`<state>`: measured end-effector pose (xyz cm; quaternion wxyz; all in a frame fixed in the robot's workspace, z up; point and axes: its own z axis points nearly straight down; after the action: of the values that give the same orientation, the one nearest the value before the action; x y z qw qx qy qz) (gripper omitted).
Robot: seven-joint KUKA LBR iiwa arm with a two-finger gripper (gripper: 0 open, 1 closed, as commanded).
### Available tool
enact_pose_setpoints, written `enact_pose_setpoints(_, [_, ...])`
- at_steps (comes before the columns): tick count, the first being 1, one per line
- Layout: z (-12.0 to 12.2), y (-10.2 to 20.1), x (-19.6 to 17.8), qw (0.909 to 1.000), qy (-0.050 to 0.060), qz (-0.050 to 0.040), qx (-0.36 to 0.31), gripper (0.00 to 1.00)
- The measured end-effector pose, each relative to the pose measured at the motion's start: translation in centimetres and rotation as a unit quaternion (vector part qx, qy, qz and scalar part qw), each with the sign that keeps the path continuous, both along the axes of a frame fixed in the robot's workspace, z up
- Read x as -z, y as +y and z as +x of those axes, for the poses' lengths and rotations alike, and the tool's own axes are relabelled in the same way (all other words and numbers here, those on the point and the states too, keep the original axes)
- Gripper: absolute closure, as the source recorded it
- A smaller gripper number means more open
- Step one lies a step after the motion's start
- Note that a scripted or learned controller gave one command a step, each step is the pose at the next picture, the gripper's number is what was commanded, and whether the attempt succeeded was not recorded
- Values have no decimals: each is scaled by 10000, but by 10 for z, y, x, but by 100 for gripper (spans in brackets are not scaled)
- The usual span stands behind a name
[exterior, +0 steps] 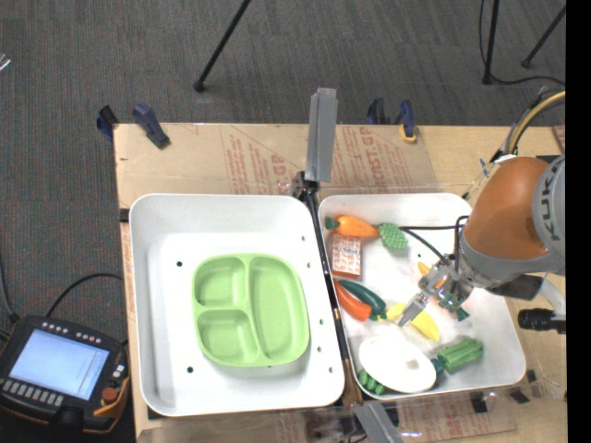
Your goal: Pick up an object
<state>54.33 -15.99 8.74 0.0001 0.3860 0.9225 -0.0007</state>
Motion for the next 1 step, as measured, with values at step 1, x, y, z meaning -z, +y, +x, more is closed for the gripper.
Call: enact_pose_setpoints(1, [-48, 32, -2, 9999, -39, -5, 140, 0])
